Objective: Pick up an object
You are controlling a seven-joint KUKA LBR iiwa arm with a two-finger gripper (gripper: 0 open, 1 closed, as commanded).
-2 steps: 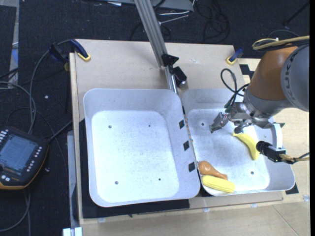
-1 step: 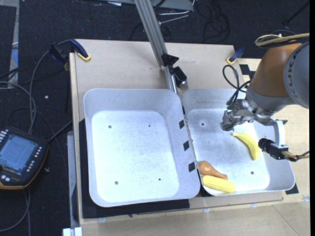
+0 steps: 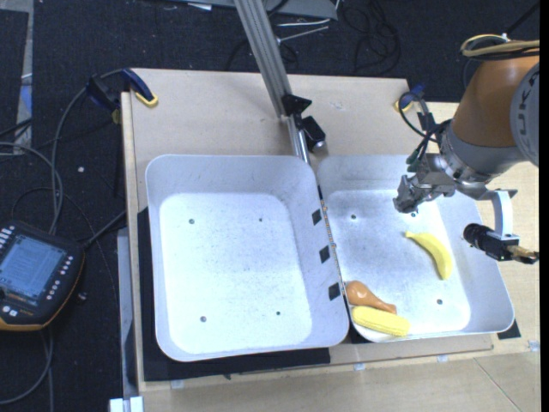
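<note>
Overhead, the gripper (image 3: 408, 202) hangs above the right bin (image 3: 480, 316), holding nothing I can see; its spread I cannot tell. A banana (image 3: 432, 252) lies just toward five o'clock from it, long axis running eleven to five.

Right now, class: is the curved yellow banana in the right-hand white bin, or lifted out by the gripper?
In. The curved yellow banana lies on the floor of the right-hand white bin, apart from the gripper above it.

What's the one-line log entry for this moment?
gripper: above right bin, holding nothing | banana: just below gripper | corn, orange item: front rim
</note>
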